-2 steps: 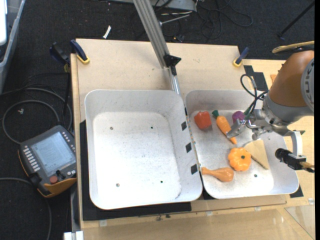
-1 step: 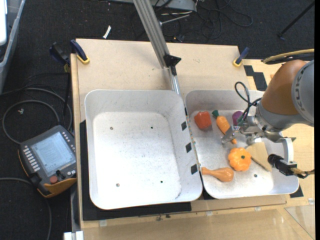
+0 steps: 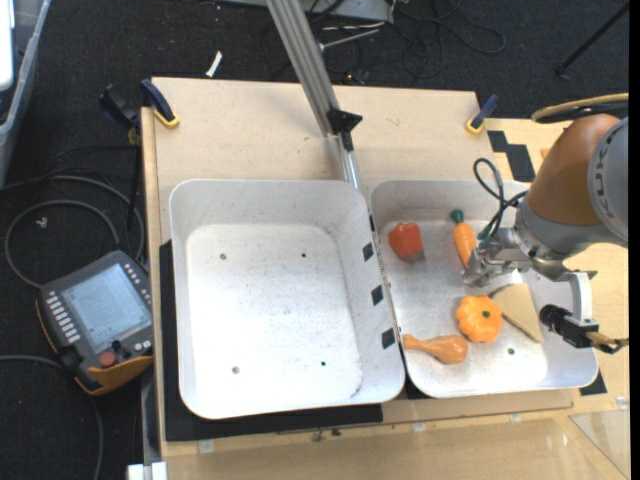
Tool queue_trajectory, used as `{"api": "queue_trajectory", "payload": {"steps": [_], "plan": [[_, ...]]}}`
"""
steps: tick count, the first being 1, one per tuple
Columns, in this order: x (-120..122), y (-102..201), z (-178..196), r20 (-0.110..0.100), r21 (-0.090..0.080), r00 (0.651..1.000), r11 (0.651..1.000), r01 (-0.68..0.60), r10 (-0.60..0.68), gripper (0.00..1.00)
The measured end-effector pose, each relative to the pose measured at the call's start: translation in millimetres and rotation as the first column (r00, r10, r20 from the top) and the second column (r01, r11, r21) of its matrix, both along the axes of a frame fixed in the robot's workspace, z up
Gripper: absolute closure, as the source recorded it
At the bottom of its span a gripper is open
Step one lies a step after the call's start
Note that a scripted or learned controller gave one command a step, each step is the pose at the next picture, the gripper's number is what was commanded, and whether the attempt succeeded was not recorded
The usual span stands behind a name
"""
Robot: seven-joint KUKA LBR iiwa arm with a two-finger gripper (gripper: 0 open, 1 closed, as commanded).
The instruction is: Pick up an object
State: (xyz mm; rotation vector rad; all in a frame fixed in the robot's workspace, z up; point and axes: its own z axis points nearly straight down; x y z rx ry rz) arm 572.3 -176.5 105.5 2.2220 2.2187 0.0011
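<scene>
The right bin [image 3: 560, 373] holds a red pepper-like object [image 3: 405, 240], a carrot with a green top [image 3: 464, 241], an orange pumpkin [image 3: 479, 319] and a tan drumstick-shaped piece [image 3: 438, 347]. My gripper [image 3: 485, 271] hangs low in the right bin, between the carrot and the pumpkin, just above the pumpkin's top. The wrist hides most of it.
The left bin [image 3: 195, 208] lies beside the right one. A metal pole [image 3: 305, 58] slants down to the gap between the bins. Clamps sit at the bench's back corners [image 3: 160, 103]. A teach pendant [image 3: 98, 313] lies on the floor at left.
</scene>
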Motion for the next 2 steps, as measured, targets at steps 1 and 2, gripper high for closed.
{"api": "queue_trajectory", "payload": {"steps": [1,2], "plan": [[-1.7,5.5,44.5,0.003,-0.001,1.000,1.000,-0.004,0.004,1.00],[4.8,14.8,95.5,0.006,-0.001,1.000,1.000,-0.006,0.006,1.00]]}}
